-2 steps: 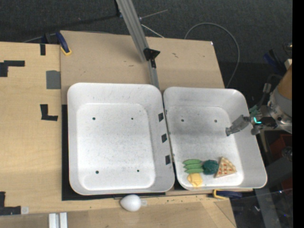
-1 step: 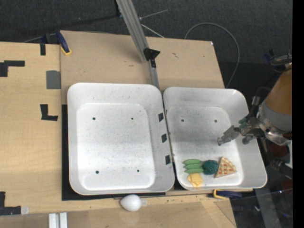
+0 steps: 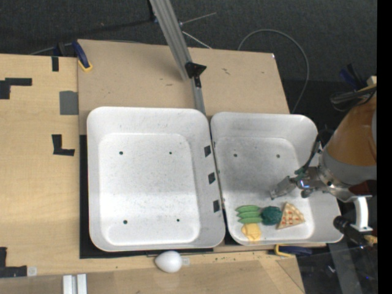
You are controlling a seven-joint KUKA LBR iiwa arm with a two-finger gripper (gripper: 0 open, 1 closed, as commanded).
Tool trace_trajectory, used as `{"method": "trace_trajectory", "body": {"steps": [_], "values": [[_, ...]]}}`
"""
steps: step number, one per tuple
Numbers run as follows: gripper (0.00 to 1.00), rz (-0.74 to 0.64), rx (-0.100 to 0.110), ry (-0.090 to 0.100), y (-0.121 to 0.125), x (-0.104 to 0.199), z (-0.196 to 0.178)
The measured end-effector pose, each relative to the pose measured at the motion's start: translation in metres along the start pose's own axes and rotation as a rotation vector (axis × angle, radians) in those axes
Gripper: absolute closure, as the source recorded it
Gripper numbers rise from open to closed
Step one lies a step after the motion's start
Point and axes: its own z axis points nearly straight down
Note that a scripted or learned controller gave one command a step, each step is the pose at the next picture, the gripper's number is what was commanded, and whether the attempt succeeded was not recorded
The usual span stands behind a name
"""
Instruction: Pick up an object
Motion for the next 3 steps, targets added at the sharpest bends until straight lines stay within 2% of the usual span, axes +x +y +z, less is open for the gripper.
{"method": "trace_trajectory", "body": {"steps": [1,2,3], "values": [[0.0,-0.001,-0.008,-0.004,0.0,0.0,0.039],[1.0,-0.001,-0.007,-0.002,0.0,0.001,0.028],[1.0,0.0,-0.011,-0.003,-0.001,-0.004,-0.015]]}}
